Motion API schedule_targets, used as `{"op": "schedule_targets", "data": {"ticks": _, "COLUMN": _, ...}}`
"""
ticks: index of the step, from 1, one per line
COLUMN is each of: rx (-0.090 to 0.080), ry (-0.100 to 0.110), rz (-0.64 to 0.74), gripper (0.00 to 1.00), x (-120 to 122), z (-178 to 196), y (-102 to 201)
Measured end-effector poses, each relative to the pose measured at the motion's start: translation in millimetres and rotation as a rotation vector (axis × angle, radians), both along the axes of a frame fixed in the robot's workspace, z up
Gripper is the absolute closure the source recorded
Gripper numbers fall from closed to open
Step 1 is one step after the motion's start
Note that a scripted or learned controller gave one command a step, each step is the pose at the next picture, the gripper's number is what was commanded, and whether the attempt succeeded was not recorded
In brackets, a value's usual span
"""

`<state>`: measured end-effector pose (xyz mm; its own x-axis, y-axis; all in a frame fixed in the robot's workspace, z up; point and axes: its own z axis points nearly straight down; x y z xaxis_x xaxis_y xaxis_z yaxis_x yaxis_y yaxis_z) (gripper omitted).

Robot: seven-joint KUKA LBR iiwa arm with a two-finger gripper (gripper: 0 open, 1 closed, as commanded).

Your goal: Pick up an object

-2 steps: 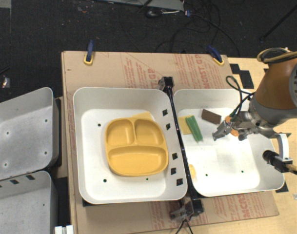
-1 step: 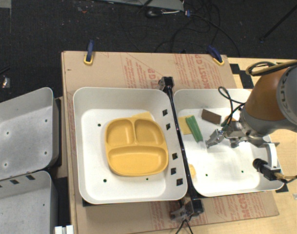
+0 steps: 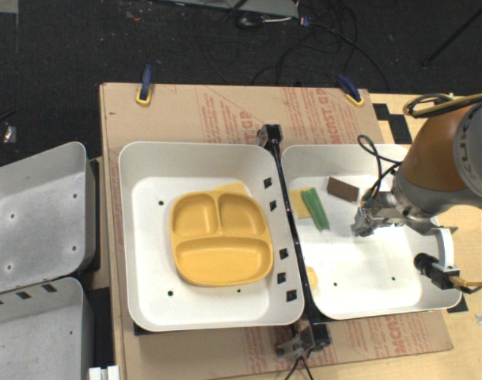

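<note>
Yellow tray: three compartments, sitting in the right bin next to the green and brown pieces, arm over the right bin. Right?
Not quite. The camera view shows the yellow tray in the left bin, alone. The green piece and brown piece lie in the right bin, where the gripper hangs.

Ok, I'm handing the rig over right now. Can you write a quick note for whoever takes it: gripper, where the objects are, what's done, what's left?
Gripper: down inside the right bin, near its middle; nothing visibly held.
Right bin: green block near the divider, brown block towards the back, both lying flat and just left of the gripper; a small yellow piece at the bin's left edge.
Left bin: yellow divided tray lying flat in the middle.
Done: arm is positioned in the right bin.
Left: grasp an object and lift it; no pick is confirmed yet.
</note>
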<state>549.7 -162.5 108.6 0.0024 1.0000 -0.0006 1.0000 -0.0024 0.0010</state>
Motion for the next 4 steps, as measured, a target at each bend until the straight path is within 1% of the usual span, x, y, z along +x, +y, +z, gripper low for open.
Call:
{"op": "schedule_targets", "data": {"ticks": 1, "rx": -0.002, "ry": -0.005, "rz": 0.002, "gripper": 1.00, "x": 4.0, "z": 58.9, "y": -9.0}}
{"op": "schedule_targets", "data": {"ticks": 2, "rx": -0.001, "ry": -0.004, "rz": 0.005, "gripper": 1.00, "x": 9.7, "z": 103.1, "y": -5.3}}
{"op": "schedule_targets", "data": {"ticks": 3, "rx": -0.001, "ry": -0.005, "rz": 0.006, "gripper": 1.00, "x": 18.3, "z": 157.7, "y": 2.2}}
{"op": "schedule_targets", "data": {"ticks": 4, "rx": 0.002, "ry": 0.001, "rz": 0.010, "gripper": 1.00, "x": 16.6, "z": 160.0, "y": 53.1}}
